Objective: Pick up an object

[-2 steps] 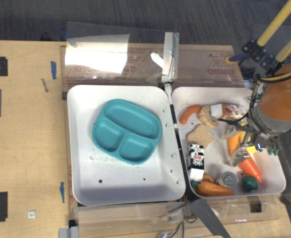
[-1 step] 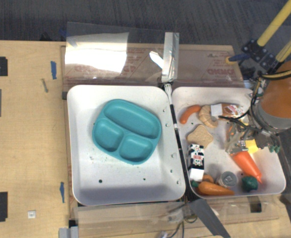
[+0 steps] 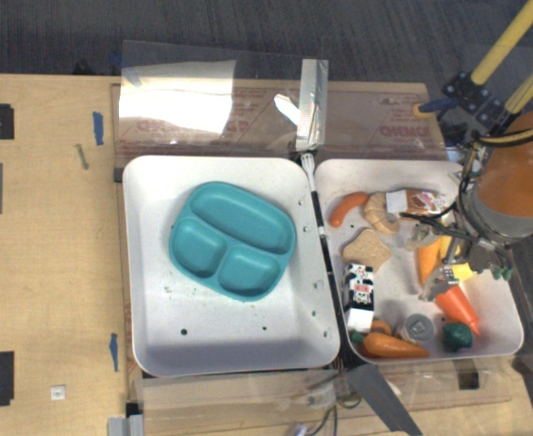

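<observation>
The right bin (image 3: pixel 511 334) holds several toy foods. An orange sausage shape (image 3: pixel 346 207) and a beige lump (image 3: pixel 378 212) lie at the back. A bread slice (image 3: pixel 366 247) and a black-and-white carton (image 3: pixel 360 286) lie near the left wall. A carrot (image 3: pixel 394 345), a grey cylinder (image 3: pixel 419 326) and a green piece (image 3: pixel 458 336) lie at the front. My gripper (image 3: pixel 440 275) hangs low in the right half of this bin, over an orange wedge (image 3: pixel 427 260), a small yellow piece (image 3: pixel 462 270) and an orange cone (image 3: pixel 458 304). Its black body hides what lies beneath it.
A teal divided plate (image 3: pixel 233 239) sits in the left bin (image 3: pixel 148 334). The arm's orange band (image 3: pixel 516 180) rises over the right bin's back right corner. A metal divider post (image 3: pixel 310 107) stands behind the bins.
</observation>
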You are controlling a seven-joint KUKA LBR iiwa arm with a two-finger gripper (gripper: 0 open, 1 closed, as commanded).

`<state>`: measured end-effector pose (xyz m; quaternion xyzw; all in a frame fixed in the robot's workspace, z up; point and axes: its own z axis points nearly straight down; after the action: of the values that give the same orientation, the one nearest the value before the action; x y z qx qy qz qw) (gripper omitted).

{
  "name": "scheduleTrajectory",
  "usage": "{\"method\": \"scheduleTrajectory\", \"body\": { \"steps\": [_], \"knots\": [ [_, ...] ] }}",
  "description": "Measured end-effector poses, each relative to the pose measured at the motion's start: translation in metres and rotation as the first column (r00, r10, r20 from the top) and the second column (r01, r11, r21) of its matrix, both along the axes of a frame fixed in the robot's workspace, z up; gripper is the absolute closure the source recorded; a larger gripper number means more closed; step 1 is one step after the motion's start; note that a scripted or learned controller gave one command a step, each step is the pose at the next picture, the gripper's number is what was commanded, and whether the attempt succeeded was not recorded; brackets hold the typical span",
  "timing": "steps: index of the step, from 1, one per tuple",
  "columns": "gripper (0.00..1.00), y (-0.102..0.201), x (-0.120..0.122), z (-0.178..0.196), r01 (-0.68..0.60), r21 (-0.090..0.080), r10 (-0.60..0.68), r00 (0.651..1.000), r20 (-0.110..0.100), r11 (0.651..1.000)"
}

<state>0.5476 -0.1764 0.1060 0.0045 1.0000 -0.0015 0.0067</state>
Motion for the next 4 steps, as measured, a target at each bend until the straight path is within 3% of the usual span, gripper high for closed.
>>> {"method": "scheduleTrajectory", "body": {
  "steps": [1, 2, 3, 4],
  "knots": [
    [0.0, 0.009, -0.004, -0.017, 0.012, 0.0, -0.012, 1.0, -0.004, 1.0],
    [1.0, 0.01, 0.0, -0.003, 0.011, -0.002, -0.011, 1.0, 0.009, 1.0],
    [1.0, 0.027, 0.012, 0.165, 0.025, 0.0, -0.025, 1.0, 0.005, 1.0],
    [0.0, 0.027, 0.01, 0.159, 0.025, 0.003, -0.025, 1.0, -0.007, 1.0]
  ]
}}
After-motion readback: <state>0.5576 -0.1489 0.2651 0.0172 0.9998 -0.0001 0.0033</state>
